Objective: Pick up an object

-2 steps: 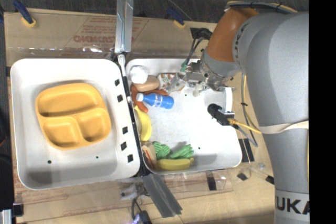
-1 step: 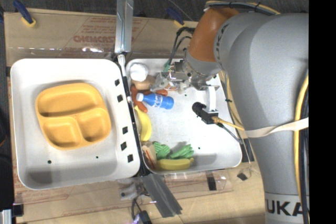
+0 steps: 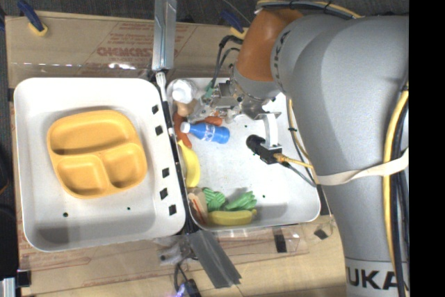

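Observation:
The right bin holds several small items. A blue bottle with a white label lies near its upper left. Beside it are a white round object and an orange piece. A yellow banana-shaped toy lies along the left wall. Green toys and a yellow piece sit at the front edge. My gripper hangs low over the bin's upper left, just above the blue bottle. Its fingers are hidden among wrist parts and cables.
The left bin carries a yellow divided tray. A black divider rail separates the bins. The grey arm with its orange band covers the right bin's far right. Cardboard lies behind the bins.

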You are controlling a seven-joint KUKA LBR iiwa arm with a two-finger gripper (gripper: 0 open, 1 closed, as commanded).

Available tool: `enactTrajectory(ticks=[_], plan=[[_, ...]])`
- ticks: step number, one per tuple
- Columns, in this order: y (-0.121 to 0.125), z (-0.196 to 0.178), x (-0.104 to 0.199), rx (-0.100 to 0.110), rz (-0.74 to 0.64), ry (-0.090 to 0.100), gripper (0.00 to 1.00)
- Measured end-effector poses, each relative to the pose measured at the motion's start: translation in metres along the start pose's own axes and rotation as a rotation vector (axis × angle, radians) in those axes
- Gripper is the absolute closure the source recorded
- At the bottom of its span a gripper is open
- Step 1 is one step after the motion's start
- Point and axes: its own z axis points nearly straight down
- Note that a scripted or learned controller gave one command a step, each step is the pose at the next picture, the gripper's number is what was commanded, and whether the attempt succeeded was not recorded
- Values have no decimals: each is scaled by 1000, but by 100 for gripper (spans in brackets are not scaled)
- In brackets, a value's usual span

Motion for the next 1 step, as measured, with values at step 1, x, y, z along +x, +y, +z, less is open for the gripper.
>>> enactTrajectory(ticks=[1], plan=[[1,-12,-1,-1,-2,-1,100]])
